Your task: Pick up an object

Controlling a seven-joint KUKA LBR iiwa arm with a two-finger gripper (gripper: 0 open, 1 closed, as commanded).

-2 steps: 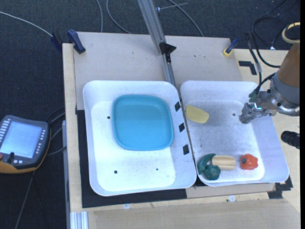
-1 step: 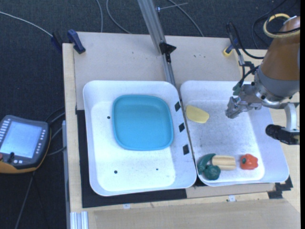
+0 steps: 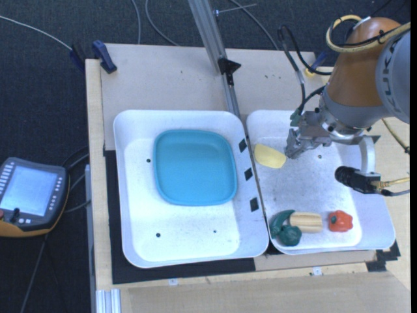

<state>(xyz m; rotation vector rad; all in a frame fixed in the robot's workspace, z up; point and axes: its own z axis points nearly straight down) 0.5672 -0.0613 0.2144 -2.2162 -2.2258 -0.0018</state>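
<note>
The hand (image 3: pixel 294 146) hovers in the right bin (image 3: pixel 306 181), just at three o'clock of the yellow piece (image 3: pixel 269 156); how far open it is, I cannot tell.

Blue plate (image 3: pixel 195 167); white bins (image 3: pixel 130 175); yellow piece (image 3: pixel 269 156); red pepper (image 3: pixel 339 221).

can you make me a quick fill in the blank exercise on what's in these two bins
1. The square blue plastic plate lies in the ______ white bin.
2. The pale yellow rounded object lies just ______ of the gripper.
3. The tan wooden cylinder lies between the dark green toy vegetable and the ______ toy vegetable.

Missing words: left; left; red
</note>
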